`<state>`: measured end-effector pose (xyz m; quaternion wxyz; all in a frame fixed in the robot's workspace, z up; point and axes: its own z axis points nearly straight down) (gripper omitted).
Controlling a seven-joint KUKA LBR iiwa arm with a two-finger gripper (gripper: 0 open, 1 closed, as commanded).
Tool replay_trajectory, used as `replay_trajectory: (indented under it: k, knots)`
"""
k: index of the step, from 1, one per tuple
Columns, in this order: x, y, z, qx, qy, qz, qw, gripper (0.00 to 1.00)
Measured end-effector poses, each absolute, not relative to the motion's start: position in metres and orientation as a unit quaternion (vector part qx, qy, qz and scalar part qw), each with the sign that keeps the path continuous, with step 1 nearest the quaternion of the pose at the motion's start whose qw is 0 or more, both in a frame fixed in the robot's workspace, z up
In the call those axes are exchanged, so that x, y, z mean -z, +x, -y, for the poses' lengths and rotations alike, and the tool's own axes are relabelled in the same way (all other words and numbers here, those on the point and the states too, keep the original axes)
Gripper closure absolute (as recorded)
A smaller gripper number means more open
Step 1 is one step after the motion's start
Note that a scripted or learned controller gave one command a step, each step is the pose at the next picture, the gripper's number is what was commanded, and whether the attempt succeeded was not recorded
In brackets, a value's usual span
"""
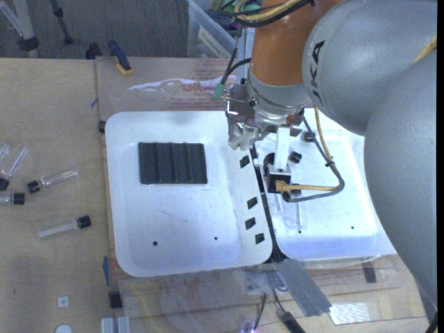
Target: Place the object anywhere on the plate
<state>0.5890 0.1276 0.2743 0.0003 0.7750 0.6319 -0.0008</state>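
Note:
A black ribbed plate point(173, 163) lies flat in the upper part of the left bin point(139, 255). My gripper point(241, 134) hangs over the divide between the two bins, just right of the plate's top right corner and apart from it. The wrist and the orange band cover it from above, and I see nothing held in it. A faint clear tube point(294, 216) appears to lie in the right bin point(333, 238), below the gripper. The arm hides much of that bin.
Small black markers point(252, 202) run down the rim between the bins. Several clear vials with black caps point(64, 226) lie on the table left of the bins. A crate of cables point(222, 9) stands behind. Two small dark specks point(155, 242) sit low in the left bin.

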Motion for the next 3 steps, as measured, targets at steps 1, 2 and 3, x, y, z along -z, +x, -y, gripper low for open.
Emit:
replay_trajectory:
  k: [1, 2, 3]
  knots:
    - [-0.244, 0.616, -0.162, 0.0007, 0.905, -0.426, 0.000, 1.00]
    - [-0.103, 0.633, -0.224, -0.0009, 0.979, -0.203, -0.001, 1.00]
    - [-0.116, 0.600, -0.195, 0.0032, 0.920, -0.391, -0.001, 1.00]
